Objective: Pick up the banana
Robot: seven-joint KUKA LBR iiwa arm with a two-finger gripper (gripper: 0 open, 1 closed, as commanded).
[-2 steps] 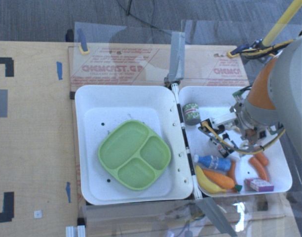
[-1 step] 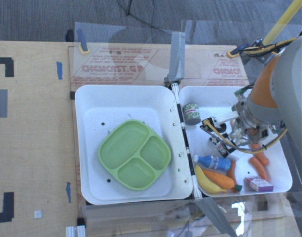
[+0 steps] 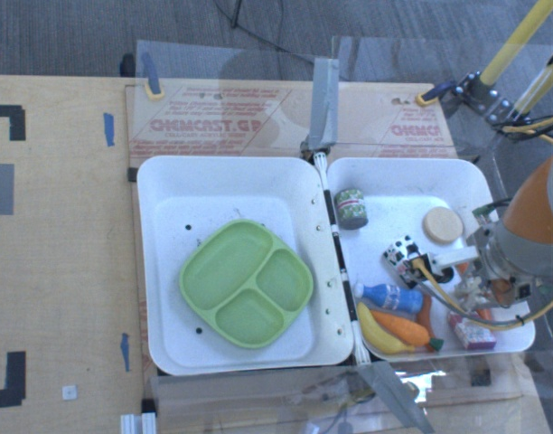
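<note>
The banana is yellow and lies along the front edge of the right bin, near its left corner. An orange carrot rests partly on top of it, and a blue bottle lies just behind it. My gripper hangs low over the right side of the same bin, about a hand's width to the right of the banana and apart from it. Nothing shows between the gripper and the banana except the carrot's end.
In the right bin there are also a green-labelled can at the back left, a round tan disc near the wrist, and a small pink box under the gripper. The left bin holds a green divided plate.
</note>
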